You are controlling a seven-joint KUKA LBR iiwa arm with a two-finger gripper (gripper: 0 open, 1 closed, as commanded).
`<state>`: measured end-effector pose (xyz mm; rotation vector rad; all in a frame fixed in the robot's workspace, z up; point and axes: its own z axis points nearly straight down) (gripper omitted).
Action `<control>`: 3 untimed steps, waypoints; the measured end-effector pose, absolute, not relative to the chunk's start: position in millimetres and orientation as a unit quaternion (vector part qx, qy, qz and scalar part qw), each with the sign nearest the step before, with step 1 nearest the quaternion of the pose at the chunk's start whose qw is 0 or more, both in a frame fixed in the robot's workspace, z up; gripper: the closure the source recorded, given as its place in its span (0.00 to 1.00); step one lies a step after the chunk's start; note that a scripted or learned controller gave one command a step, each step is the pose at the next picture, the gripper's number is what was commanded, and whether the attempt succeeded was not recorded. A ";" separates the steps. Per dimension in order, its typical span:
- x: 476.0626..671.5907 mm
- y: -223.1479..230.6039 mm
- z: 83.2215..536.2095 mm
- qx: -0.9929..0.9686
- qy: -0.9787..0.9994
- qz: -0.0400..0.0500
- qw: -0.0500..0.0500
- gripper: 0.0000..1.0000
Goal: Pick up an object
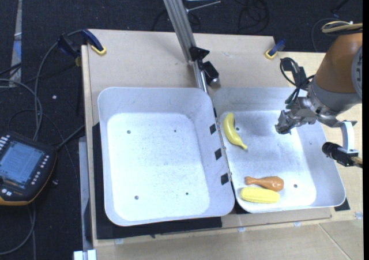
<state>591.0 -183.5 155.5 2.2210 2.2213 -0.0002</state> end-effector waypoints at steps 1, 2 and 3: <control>595.1 -182.6 198.1 0.707 0.707 0.001 0.002 1.00; 595.3 -182.5 204.4 0.707 0.707 0.000 0.000 1.00; 591.5 -139.7 206.0 0.706 0.708 0.000 0.000 1.00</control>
